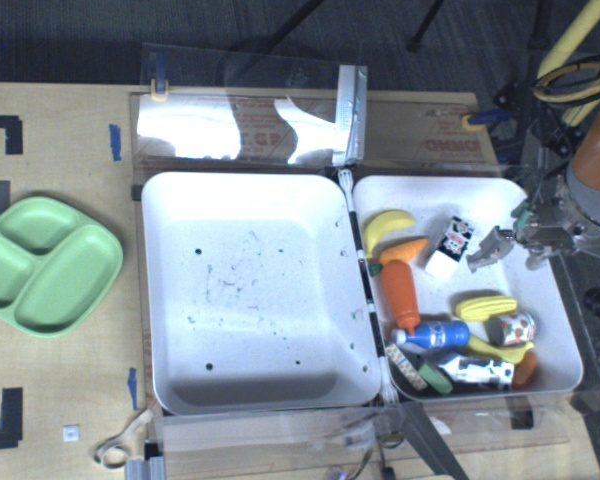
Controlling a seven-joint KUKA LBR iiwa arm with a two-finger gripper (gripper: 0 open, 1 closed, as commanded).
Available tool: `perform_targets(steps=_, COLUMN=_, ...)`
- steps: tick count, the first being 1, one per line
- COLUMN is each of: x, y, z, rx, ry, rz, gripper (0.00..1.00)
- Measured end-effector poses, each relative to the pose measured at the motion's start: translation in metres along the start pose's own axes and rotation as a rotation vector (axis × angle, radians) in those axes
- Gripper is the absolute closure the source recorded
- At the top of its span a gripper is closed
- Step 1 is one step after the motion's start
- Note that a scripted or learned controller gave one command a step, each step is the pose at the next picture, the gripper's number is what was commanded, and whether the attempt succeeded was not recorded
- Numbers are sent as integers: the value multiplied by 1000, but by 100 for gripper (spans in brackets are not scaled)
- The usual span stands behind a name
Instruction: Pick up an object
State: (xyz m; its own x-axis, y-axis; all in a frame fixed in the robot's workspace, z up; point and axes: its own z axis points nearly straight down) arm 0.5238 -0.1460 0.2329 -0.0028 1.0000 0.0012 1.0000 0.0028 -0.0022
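The right bin [540,200] holds a heap of small objects. Among them are a yellow banana-shaped toy [388,228], an orange bottle [400,290], a small black and white box [454,240], a yellow corn-like piece [486,308], a blue bottle [435,336] and a small printed can [521,326]. My gripper [510,252] hangs over the right side of this bin, just right of the box and above the corn-like piece. Its fingers are spread open with nothing between them.
The left bin [180,208] adjoins the right one at a centre wall. A green divided plate [45,263] lies on the bench at far left. A clear panel and a metal post [351,113] stand behind the bins. Cables hang at the upper right.
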Motion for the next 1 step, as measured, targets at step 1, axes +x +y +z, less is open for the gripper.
perform_targets(steps=1, x=-37, y=-24, z=84, rx=0, ry=0, rz=123, gripper=0)
